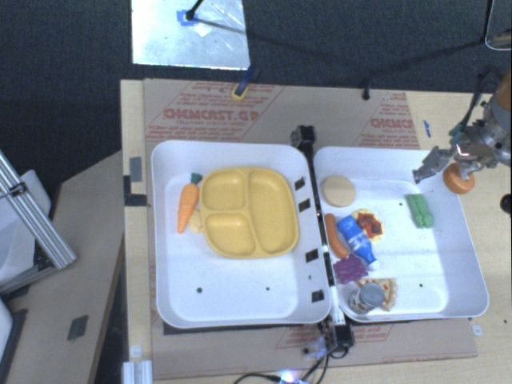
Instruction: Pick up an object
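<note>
My gripper [445,169] hangs over the far right corner of the right bin [448,294], above its rim. A round orange object [458,181] sits right under it; whether it is gripped is unclear. A green piece [418,210] lies just below and left of the gripper. Further left in the same bin are a tan round bun [338,190], a red-and-yellow food piece [370,223], a blue bottle [356,241], an orange sausage [335,236], purple grapes [350,269], a grey can [368,296] and a pizza slice [388,291].
The left bin [176,294] holds a yellow divided plate [246,212] with a carrot [186,206] at its left side. Black clips [305,206] mark the wall between the bins. A shiny metal sheet [190,22] lies beyond the bench.
</note>
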